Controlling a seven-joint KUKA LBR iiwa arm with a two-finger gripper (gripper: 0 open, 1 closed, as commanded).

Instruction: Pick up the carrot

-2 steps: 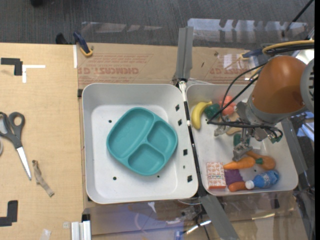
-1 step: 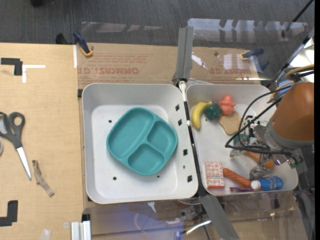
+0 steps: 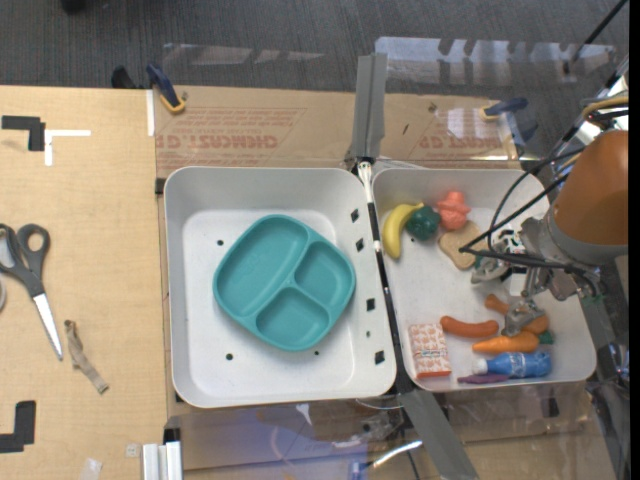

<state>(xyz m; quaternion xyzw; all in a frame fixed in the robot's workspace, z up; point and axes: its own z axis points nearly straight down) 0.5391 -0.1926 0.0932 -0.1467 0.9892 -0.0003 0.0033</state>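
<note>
The gripper [image 3: 519, 315] hung just above the carrot [image 3: 505, 345]; its grasp could not be told. Cardboard [image 3: 255, 133] print was reversed, unreadable.

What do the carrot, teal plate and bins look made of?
Carrot: likely molded plastic, a toy; uniform orange, smooth with slight sheen. Teal plate: probably matte plastic; even color, soft rounded dividers between three compartments. Bins: look like thin white plastic; rounded corners, faint gloss. None certain from this view.
</note>
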